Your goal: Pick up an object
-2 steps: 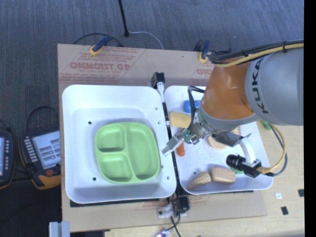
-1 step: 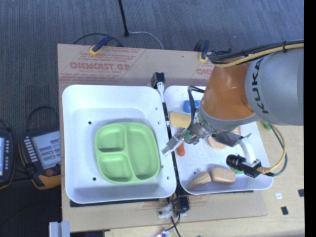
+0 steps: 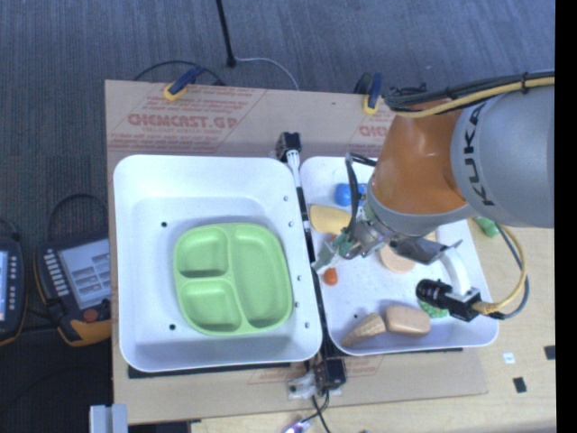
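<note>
From above, the arm reaches in from the right over the right bin. Its gripper hangs low near that bin's left wall; whether it grips anything I cannot tell. Just beside it lie a yellow piece and a small red piece; a bread roll sits nearer. The left bin holds a green tray.

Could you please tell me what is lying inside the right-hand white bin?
The right bin holds a yellow piece, blue piece, small red piece and tan pieces. The arm covers the bin's middle.
</note>
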Robot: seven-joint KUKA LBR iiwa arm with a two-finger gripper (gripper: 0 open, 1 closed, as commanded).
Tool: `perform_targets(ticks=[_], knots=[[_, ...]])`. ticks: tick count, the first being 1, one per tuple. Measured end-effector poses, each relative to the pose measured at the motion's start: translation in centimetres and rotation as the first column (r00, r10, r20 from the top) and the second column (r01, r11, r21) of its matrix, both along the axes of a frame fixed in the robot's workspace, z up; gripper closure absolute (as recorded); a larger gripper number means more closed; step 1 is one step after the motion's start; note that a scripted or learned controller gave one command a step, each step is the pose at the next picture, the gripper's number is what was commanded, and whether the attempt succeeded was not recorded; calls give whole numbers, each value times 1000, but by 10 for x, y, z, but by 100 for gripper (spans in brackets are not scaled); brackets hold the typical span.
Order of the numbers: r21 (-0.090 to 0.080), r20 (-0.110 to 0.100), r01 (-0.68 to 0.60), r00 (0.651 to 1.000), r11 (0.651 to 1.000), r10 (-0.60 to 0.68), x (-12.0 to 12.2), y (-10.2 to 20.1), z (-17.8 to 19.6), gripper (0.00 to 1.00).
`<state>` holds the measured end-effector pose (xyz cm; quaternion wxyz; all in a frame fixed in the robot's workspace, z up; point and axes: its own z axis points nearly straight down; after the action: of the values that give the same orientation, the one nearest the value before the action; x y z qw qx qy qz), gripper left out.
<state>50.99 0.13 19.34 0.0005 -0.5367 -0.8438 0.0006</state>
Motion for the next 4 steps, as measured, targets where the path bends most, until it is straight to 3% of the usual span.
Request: perform_targets(ticks=[1, 2, 3, 4], knots=[[0, 0, 0, 1000, 1000, 0, 0, 0, 0, 0], [0, 0, 0, 1000, 1000, 0, 0, 0, 0, 0], [1, 0, -317, 948, 948, 317, -11, 22, -9, 0], [0, 1, -625, 781, 781, 625, 37, -37, -9, 0]])
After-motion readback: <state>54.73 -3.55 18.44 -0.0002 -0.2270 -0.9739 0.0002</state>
